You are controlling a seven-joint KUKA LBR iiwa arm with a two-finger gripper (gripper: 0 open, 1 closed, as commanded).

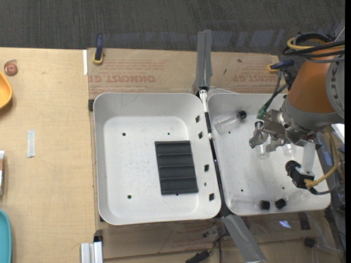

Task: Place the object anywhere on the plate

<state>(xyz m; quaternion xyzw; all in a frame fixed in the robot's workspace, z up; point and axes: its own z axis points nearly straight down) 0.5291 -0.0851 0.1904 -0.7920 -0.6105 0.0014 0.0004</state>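
Observation:
The plate [176,167] is a black, ridged rectangle lying flat in the middle of the left bin [109,147]. A small clear object with a black cap [230,121] lies in the right bin [241,174] near its upper left corner. My gripper [266,143] hangs low over the right bin's middle, to the right of and slightly below the clear object. Something pale and glassy shows just under the gripper, but it is too blurred to tell what it is. The grey arm with its orange band [310,89] rises behind it at the right.
Two small black pieces [272,204] lie near the right bin's front wall. A raised divider [208,141] separates the two bins. Cables [301,177] hang from the wrist over the right bin. Brown cardboard [142,73] lies behind the bins.

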